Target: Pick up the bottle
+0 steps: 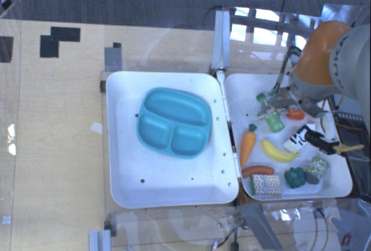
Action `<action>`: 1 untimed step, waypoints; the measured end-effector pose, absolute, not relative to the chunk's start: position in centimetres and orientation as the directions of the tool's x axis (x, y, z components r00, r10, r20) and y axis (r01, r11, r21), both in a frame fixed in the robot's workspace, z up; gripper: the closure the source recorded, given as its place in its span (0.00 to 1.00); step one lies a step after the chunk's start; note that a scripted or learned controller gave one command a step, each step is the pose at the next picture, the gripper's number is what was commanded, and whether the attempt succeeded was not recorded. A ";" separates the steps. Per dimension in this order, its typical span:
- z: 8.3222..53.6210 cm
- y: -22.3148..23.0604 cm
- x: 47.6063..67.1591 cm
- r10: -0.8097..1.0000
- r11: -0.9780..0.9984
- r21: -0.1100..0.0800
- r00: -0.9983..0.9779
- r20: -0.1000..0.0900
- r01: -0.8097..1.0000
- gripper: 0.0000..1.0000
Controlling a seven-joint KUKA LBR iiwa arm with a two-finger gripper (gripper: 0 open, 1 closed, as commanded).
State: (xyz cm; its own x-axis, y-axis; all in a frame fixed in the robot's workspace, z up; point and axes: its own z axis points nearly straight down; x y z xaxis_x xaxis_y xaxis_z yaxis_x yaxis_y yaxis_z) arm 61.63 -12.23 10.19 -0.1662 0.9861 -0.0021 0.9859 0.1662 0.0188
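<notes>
The bottle (272,120) lies in the right bin (342,186) near its far edge, long axis slanted, cap toward the far-left corner. The gripper (271,102) hovers above; finger state cannot be determined.

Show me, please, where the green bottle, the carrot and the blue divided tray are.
green bottle (273,122): camera view, on its body.
carrot (247,147): camera view, mid-length of the orange root.
blue divided tray (174,122): camera view, central ridge between compartments.
</notes>
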 end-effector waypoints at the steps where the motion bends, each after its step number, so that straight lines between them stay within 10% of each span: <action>1: 24.7 -7.0 67.0 0.991 0.132 0.009 -0.132 -0.002 0.991 1.00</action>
